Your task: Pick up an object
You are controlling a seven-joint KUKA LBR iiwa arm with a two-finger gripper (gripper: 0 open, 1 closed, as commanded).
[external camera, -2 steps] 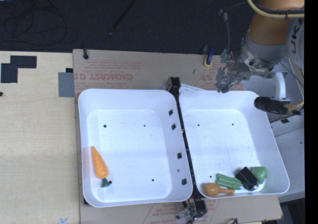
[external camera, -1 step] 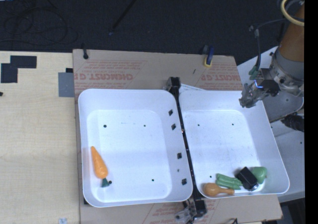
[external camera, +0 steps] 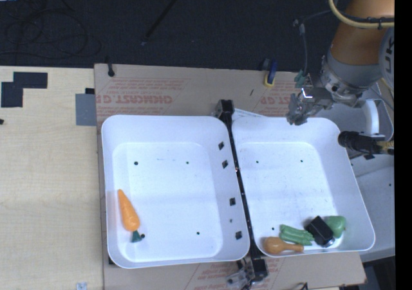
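Note:
An orange toy carrot [external camera: 127, 211] with a small green top lies at the front left of the left bin [external camera: 164, 129]. In the front right corner of the right bin [external camera: 290, 131] lie a tan pear-shaped toy [external camera: 280, 245], a green pea pod [external camera: 295, 235], a black block [external camera: 320, 230] and a green leafy piece [external camera: 337, 224]. My gripper [external camera: 298, 115] hangs over the back rim of the right bin, far from all of these, with nothing seen in it.
A black divider clamp [external camera: 232, 173] runs between the two bins. Cardboard [external camera: 167, 89] lies under the bins. A blue and yellow clip [external camera: 270, 73] sits at the back. A black cylinder [external camera: 358, 141] sticks out beside the right bin's right rim.

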